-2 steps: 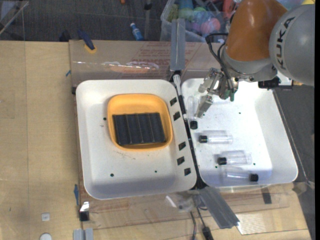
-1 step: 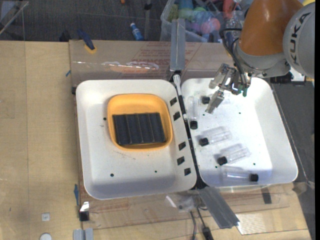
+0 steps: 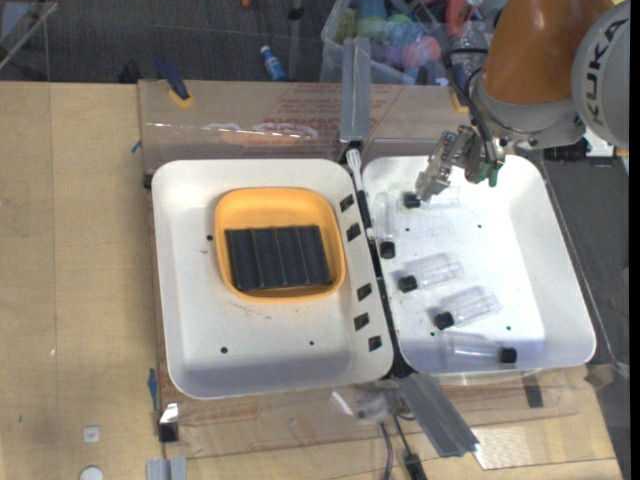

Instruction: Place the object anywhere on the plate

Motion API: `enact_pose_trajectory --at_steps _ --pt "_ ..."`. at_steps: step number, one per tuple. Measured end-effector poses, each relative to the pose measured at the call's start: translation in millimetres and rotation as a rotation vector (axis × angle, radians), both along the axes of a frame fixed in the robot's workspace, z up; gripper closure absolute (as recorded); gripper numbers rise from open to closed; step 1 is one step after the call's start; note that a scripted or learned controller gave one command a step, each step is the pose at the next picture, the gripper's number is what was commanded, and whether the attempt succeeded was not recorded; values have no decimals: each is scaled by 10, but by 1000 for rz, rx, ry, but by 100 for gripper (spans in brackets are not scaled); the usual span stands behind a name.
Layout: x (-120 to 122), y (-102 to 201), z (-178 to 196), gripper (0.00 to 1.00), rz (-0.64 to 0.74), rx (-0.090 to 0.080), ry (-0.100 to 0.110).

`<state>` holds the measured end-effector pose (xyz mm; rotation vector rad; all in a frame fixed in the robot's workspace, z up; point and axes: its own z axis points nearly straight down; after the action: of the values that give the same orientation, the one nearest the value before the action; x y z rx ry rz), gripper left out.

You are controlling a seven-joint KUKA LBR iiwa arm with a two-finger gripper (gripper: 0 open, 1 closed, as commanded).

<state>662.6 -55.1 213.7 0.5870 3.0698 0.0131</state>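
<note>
Gripper (image 3: 420, 190) low over right bin (image 3: 560, 268) far corner, aperture of fingers unreadable. Nearest clear vial (image 3: 428, 270) lies below-left, long axis diagonal. Orange plate (image 3: 232, 208) in left bin (image 3: 180, 298).

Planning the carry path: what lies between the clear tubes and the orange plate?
In the camera view, the bins' raised divider with black clips separates tubes from plate.

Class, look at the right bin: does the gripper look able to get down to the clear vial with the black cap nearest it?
Probably yes. The gripper hangs over the right bin, close above that vial's black cap, with nothing between them. The other vials lie apart, nearer the front.
</note>
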Motion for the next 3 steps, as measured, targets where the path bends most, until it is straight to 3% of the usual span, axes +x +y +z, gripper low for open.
enact_pose_trajectory --at_steps 1,2,3 --pt "-1 -2 -2 0 0 0 0" --pt "17 -1 118 100 -3 3 -9" --pt "-33 -129 444 100 193 -7 7"
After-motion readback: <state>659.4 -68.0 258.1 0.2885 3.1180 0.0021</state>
